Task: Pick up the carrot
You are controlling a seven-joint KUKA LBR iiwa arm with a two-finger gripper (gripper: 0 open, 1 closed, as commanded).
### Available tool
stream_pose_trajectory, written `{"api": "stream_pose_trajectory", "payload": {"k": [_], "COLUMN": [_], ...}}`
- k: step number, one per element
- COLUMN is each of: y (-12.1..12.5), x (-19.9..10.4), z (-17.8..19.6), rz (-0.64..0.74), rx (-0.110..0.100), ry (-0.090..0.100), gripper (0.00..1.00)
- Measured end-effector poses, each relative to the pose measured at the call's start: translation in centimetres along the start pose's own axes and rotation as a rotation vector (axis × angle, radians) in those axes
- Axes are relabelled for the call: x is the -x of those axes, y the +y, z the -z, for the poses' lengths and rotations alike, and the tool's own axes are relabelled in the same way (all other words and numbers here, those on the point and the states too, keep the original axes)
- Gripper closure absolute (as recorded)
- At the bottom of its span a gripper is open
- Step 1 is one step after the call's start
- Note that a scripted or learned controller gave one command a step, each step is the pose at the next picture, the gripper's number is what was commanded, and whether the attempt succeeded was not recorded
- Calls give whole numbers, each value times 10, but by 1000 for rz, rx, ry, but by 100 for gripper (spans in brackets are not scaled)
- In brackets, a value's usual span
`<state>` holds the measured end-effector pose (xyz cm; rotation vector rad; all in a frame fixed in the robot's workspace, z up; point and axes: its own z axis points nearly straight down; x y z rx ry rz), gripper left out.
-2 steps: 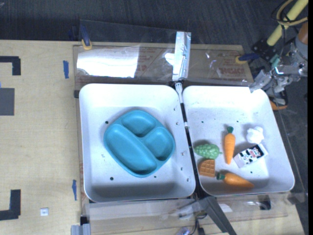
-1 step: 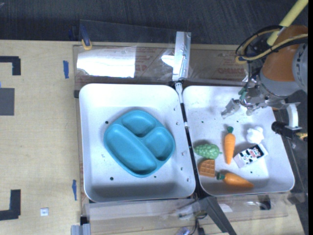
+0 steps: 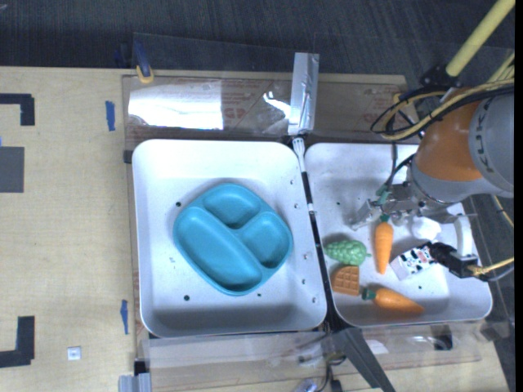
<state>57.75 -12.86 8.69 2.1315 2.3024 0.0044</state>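
Right of frame centre, the gripper (image 3: 384, 212) hangs over the upright carrot's (image 3: 382, 247) top (whether it is parted or closed I cannot tell), and may slip off, or nudge the second carrot (image 3: 395, 300) below.

place: robot lab | cues: taped bench (image 3: 57, 219); white bins (image 3: 155, 170); cables (image 3: 409, 104)

I can't read any text from here; faint reddish print on the cardboard panel (image 3: 245, 96) behind the bins is too blurred to make out.
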Motion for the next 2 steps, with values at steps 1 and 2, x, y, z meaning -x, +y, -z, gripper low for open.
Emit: {"api": "stream_pose_trajectory", "payload": {"k": [1,2], "y": [2,-10], "x": [1,-50], "z": [12,100], "rz": [-2,-181], "rx": [6,0], "ry": [-2,1], "gripper": [100,100]}}
